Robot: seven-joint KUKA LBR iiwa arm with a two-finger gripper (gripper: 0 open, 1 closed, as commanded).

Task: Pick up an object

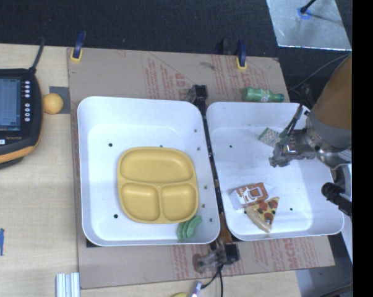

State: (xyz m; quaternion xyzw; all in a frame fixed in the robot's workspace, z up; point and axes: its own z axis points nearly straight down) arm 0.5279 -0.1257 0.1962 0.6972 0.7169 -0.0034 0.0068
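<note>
most of the left shallow white bin (96, 166) is taken up by a yellow three-compartment plastic tray (158, 184), with a green ridged toy (189, 228) wedged near its front corner. in the right shallow white bin (235, 224), open floor is left between a small grey-green packet (268, 135) and a brown carton (252, 193) beside a toy pizza slice (263, 213).

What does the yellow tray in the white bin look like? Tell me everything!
The yellow tray looks like smooth, pale yellow plastic with rounded corners. It has three compartments: one long one at the far side and two smaller ones nearer the camera. It lies flat, open side up, in the left bin. A small green object sits right by its near right corner.
</note>
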